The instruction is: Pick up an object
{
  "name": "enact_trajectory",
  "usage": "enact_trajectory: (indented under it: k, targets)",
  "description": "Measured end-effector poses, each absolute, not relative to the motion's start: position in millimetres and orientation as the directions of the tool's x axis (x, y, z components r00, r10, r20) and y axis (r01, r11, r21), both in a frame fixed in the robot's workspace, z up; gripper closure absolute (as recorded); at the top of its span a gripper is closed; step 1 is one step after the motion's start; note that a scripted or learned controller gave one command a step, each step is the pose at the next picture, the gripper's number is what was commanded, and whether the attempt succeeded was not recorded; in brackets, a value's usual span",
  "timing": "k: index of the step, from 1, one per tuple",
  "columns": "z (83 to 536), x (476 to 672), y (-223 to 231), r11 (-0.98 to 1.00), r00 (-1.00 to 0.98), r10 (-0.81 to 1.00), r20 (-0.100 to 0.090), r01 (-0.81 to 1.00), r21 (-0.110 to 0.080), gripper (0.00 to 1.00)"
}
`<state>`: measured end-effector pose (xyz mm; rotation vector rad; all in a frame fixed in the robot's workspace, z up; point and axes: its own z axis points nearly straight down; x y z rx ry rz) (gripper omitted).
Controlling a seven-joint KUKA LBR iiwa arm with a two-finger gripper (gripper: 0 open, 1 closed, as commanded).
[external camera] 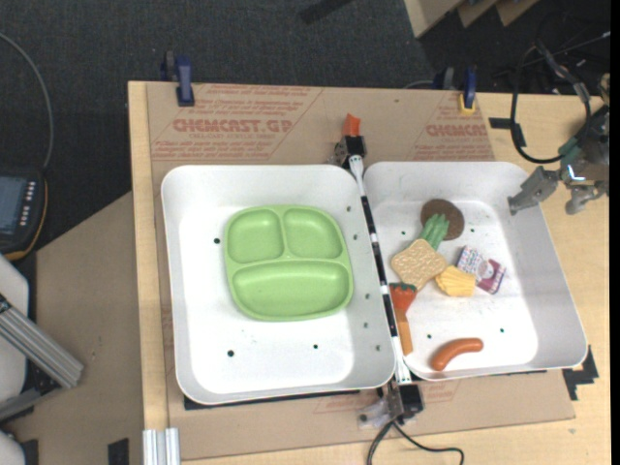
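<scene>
Nothing has been picked up yet, as far as this view shows: every candidate lies in the right bin (542,260), and the whole task is left to do. A brown disc (444,211) sits toward the back with a green piece (435,229) leaning over it; just in front are a tan cracker (418,263) and a yellow wedge (455,282), the two touching or nearly so, with a small purple-and-white packet (481,268) beside the wedge. An orange carrot-like piece (402,308) lies along the bin's left wall, and a sausage (455,353) rests apart from the rest near the front edge. The left bin (194,260) holds a green divided plate (287,263), no part of the pick. The hand (554,186) hangs at the right bin's far right rim, well apart from the cluster, touching none of the items. Its grey fingers look spread, one pointing toward the bin and one further right (the far one is blurred against the wrist), so I judge it open and carrying nothing. Still to come: reach in, close on one item, lift.
</scene>
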<state>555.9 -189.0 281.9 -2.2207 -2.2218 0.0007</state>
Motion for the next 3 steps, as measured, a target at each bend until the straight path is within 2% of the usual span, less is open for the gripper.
enact_trajectory:
  k: [1, 2, 3]
  targets:
    - [131.4, 576.4, -152.1, 0.004, -0.004, 1.000, 0.006, 1.000, -0.013, 0.00]
    - [83.8, 629.6, -146.0, 0.003, -0.003, 1.000, -0.003, 1.000, 0.005, 0.00]
    - [100.7, 631.1, -147.9, 0.002, -0.002, 1.000, -0.006, 1.000, 0.015, 1.00]
